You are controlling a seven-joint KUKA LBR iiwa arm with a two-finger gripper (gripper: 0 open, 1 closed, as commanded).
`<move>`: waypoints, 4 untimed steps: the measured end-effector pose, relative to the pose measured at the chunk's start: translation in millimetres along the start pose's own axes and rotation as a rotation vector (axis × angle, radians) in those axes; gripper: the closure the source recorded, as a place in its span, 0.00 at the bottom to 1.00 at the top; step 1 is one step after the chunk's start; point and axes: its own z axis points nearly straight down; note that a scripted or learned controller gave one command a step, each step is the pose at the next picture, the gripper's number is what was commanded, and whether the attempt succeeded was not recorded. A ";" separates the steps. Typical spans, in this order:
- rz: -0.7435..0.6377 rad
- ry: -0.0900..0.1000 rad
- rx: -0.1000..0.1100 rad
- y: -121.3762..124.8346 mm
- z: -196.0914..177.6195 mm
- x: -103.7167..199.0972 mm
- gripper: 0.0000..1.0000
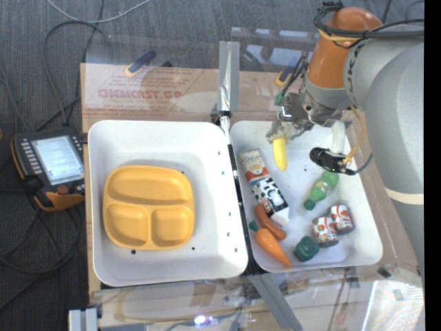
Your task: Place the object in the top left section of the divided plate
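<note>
The yellow divided plate [147, 206] lies in the left bin [110, 135], with one long section at its top and two smaller ones below. My gripper [284, 134] hangs over the upper part of the right bin [365, 250]. Its fingers are shut on the top end of a small yellow banana [279, 154], which points down toward the bin floor. The plate is well to the left of the gripper, across the rims between the bins.
The right bin holds a small red-and-yellow carton [251, 163], a cow-patterned milk carton [271, 197], two carrots [273, 247], a green bottle [320, 189], two cans [332, 225] and a dark green item [306, 248]. A teach pendant [52, 161] lies left of the bench.
</note>
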 end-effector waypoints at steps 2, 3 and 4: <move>0.072 0.003 0.003 -123.7 -37.6 121.9 1.00; 0.152 0.002 0.005 -162.3 -45.1 153.1 1.00; 0.072 0.001 0.002 -185.2 -104.1 122.1 1.00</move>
